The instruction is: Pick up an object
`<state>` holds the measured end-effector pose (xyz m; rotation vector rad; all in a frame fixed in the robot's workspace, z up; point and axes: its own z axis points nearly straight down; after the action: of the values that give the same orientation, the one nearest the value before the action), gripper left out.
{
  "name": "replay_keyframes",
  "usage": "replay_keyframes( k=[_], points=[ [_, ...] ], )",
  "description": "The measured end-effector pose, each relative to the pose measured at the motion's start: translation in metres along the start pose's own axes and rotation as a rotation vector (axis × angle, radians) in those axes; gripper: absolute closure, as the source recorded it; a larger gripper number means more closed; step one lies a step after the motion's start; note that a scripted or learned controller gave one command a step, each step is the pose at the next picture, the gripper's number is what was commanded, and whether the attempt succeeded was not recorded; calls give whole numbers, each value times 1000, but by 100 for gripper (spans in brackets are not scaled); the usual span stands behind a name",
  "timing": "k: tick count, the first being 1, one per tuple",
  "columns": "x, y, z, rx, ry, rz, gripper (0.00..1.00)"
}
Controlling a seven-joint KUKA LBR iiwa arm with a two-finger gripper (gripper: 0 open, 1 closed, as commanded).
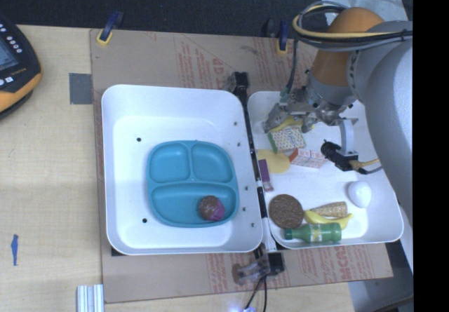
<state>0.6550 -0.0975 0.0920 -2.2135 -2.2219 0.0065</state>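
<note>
On the desk (49, 163), the left bin (126, 114) is holding a blue divided plate (189, 181) with a small purple-brown object (210, 208) in its lower compartment. To its right, you are seeing the gripper (298, 118) hanging over the far corner of the right bin (382, 223), above a checkered packet (287, 139); whether its jaws are wide or narrow you cannot tell. Nothing is showing as lifted: the pick is probably still pending.

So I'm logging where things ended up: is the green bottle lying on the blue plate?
No, the green bottle lies in the right bin, beside the brown disc; the blue plate sits in the left bin.
</note>
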Motion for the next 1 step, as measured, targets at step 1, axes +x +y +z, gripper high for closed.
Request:
replay_keyframes(
  k=[1],
  points=[
    [3,-72,-18,2,-1,1,0]
  ],
)
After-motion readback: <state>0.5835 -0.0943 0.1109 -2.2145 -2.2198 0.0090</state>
